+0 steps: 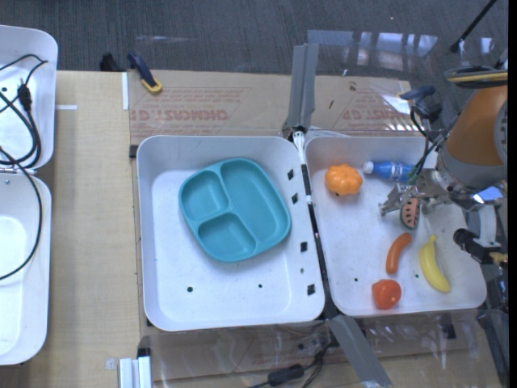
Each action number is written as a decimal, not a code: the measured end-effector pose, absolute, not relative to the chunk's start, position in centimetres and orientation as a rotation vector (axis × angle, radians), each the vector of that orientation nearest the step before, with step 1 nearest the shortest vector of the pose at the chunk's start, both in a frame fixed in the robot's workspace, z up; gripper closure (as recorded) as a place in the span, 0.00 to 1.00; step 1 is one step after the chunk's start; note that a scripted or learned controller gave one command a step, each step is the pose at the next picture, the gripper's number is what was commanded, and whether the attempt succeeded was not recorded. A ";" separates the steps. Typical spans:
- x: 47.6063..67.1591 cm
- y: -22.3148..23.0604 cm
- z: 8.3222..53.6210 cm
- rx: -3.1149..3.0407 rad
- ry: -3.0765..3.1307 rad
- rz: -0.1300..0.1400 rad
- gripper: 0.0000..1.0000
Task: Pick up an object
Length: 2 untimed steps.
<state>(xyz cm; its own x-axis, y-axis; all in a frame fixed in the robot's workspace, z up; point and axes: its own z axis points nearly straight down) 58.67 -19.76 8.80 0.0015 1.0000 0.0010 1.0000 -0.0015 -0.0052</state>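
Note:
My gripper is low in the right bin, near its right side, and it stands open. A watermelon slice lies right at its tips, seemingly between the fingers, resting on the bin floor. An orange pumpkin-like toy sits at the back left of that bin, with a blue bottle beside it. In front of the gripper lie a red sausage, a yellow banana and a red tomato.
The left bin holds a teal divided plate. A grey divider runs between the bins. The arm's orange band hangs over the right bin's far right corner. White tubs with black cables stand at the far left.

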 end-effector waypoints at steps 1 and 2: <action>58.6 -19.9 9.3 -2.221 -2.210 0.009 1.00; 58.3 -9.5 18.6 -2.216 -2.220 0.007 1.00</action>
